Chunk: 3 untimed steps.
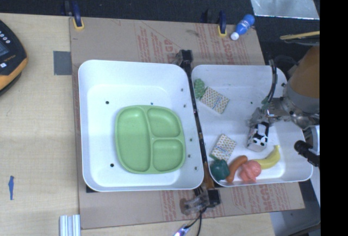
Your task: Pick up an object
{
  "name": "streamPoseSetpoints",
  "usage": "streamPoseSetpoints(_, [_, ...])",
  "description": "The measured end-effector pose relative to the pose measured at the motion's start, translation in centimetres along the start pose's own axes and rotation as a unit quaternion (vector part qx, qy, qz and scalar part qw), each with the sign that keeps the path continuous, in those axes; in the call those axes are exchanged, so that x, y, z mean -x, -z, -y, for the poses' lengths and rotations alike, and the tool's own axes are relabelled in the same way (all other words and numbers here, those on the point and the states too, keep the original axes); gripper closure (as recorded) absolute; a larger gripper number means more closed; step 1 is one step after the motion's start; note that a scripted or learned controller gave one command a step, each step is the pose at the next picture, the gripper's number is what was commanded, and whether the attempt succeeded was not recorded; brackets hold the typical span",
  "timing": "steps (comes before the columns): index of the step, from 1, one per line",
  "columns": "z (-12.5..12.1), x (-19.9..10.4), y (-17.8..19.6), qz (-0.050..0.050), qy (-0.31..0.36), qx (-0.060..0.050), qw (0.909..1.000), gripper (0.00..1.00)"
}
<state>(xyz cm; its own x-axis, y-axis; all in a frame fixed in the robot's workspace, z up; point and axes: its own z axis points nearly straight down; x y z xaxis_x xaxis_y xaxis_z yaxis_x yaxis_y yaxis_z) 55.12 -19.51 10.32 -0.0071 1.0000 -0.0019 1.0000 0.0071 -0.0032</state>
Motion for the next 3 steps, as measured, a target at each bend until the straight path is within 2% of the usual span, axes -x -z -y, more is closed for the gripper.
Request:
streamPoseSetpoints(1, [-4.5,-5.4,-1.0,-0.001,0.0,0.001,1.0,1.0])
streamPoseSetpoints(2, [-7.2,-9.5,-1.0,-0.001,0.0,0.001,1.0,1.0])
streamPoseSetpoints(3, [-7.2,-14.5,9.0,-0.001,-0.001,0.001,1.0,1.0])
